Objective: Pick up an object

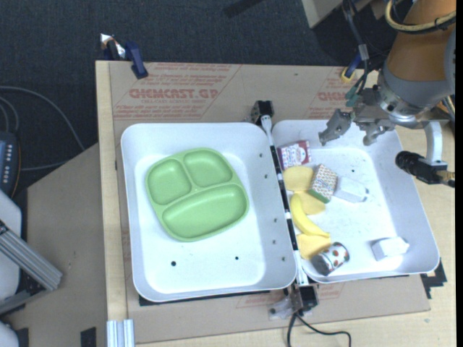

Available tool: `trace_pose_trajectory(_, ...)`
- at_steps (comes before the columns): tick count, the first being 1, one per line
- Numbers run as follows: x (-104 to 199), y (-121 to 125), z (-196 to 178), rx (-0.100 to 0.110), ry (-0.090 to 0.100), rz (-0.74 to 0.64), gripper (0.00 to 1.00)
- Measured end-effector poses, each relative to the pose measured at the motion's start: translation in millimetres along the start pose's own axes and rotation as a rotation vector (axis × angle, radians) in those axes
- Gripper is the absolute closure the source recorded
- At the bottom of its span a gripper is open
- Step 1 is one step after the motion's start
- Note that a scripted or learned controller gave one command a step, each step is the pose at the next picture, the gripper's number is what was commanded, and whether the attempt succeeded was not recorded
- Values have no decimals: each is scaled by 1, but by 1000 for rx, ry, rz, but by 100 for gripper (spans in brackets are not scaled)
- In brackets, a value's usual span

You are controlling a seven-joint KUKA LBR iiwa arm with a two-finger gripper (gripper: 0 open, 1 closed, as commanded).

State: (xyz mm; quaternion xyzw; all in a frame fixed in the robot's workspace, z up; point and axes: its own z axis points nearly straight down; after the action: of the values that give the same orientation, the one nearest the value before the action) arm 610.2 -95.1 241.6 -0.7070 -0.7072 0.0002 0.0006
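Gripper: hovering spread open, gripping nothing, over the right bin's far edge. Banana: lying below-left of it, long axis running along the bin divider.

Green divided plate, yellow banana, white bins, and a seemingly red-and-white packet.
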Motion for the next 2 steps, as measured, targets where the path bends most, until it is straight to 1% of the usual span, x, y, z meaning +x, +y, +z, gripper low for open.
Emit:
trace_pose_trajectory(1,-23,-19,112,0,0,1,0)
trace_pose_trajectory(2,-22,-30,146,-30,-14,2,0)
